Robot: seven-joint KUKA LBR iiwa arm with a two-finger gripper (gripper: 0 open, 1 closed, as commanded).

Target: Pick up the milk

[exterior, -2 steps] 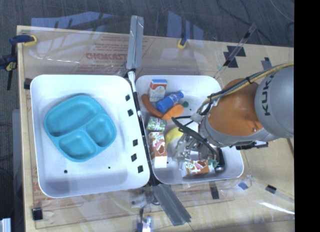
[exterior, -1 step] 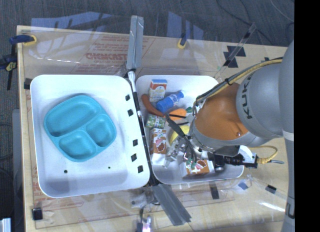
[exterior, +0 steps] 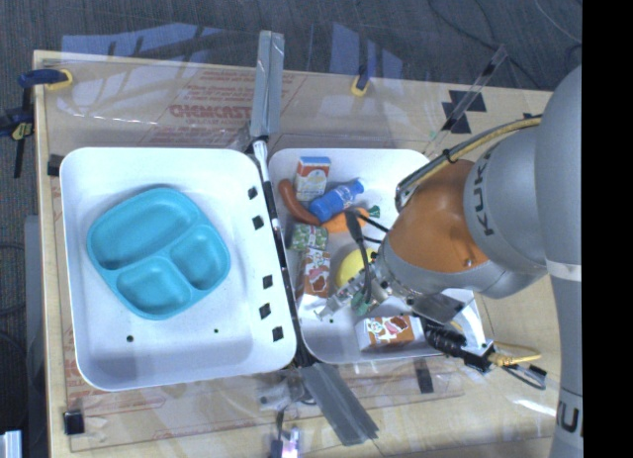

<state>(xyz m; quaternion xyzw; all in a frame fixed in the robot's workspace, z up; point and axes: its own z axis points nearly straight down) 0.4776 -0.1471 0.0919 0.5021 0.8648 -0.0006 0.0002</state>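
The milk is a small white carton with an orange top and a blue-green label. It stands at the far left corner of the right bin. My gripper hangs low over the near half of that bin, under the orange wrist band, beside a yellow fruit and a red-labelled carton. It is well apart from the milk, toward the bin's near side. The arm's bulk hides the bin's right half.
A blue bottle, an orange-red sausage shape, a green carton and a flat packet also lie in the right bin. The left bin holds a blue divided plate.
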